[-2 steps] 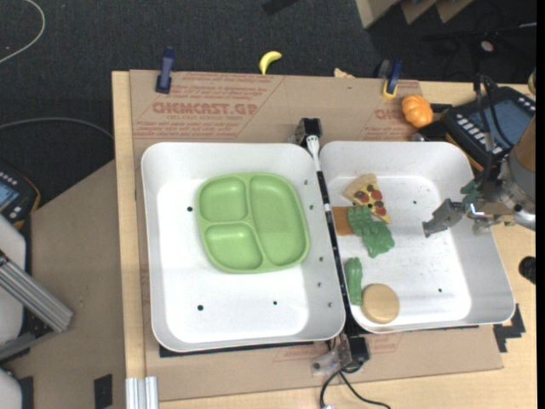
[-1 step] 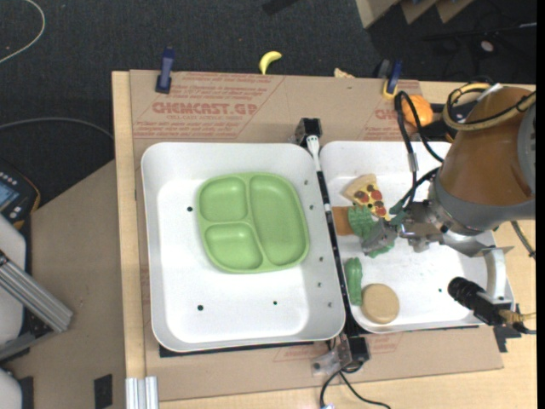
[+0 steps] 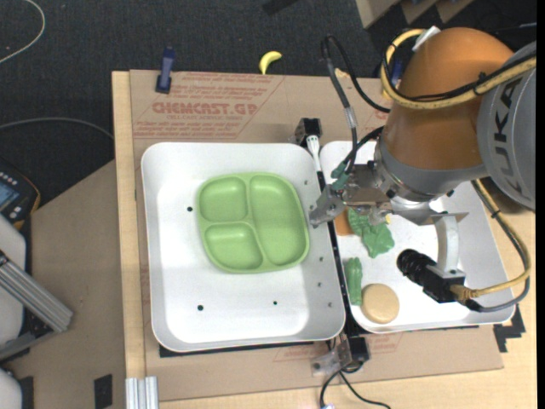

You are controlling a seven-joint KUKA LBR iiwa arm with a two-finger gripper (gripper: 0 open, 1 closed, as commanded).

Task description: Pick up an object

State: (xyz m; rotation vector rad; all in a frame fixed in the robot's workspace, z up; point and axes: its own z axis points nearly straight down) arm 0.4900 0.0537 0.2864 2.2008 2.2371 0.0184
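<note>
Where the worktop (image 3: 213,113) shows brown at the upper left of the frame, a small blue clip (image 3: 164,70) lies near its edge. Below it sits the left bin (image 3: 170,228), and a green divided plate (image 3: 254,221) lies flat near its middle. Past the worktop's top edge, on the dark floor, lies a small yellow curved thing (image 3: 270,60). Right of the plate, the pincer (image 3: 339,208) hangs low over the seam where the two bins meet, under the grey and orange wrist; whether it is wide or narrow I cannot tell, and nothing can be seen held in it. Just beside it in the right bin (image 3: 481,245) lie a small orange piece (image 3: 342,226) and a crumpled green piece (image 3: 376,235). Lower in that bin, near its front left corner, a slim green piece (image 3: 352,273) lies beside a round tan thing (image 3: 380,303).
</note>
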